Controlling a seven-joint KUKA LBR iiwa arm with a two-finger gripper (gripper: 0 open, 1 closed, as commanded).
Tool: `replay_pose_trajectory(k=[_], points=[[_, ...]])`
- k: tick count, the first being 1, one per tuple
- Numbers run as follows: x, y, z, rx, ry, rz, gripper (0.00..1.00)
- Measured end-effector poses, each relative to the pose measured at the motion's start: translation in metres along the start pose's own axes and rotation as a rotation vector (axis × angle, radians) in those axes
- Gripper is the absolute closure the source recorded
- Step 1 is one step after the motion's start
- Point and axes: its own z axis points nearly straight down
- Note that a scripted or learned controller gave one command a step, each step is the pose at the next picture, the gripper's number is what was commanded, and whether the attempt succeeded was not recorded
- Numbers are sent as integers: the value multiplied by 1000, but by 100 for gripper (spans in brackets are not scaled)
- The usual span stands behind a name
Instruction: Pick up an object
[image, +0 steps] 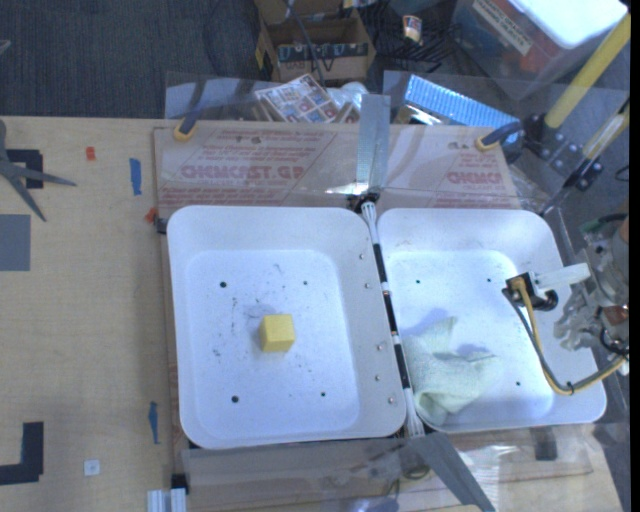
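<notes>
At the near edge, grey clamps and a metal bracket sit below the seam between the two bins. On the left bin, a yellow cube lies a little toward six o'clock of its centre, among dark specks on the white floor. In the right bin, a crumpled pale cloth sits toward seven o'clock, against the dividing wall. At three o'clock of that bin the gripper hangs over the rim, a yellow cable looping beneath it; whether its fingers are spread or closed, I cannot tell. The tan bench runs off at nine o'clock, bearing blue tape marks. Beyond the bins stand clear printed panels, then boxes on dark carpet.
</notes>
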Motion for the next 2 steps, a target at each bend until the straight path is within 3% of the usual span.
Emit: replay_pose_trajectory(k=[1, 2], points=[[-10, -43, -10, 3, -2, 1, 100], [0, -92, -40, 0, 1, 0, 100]])
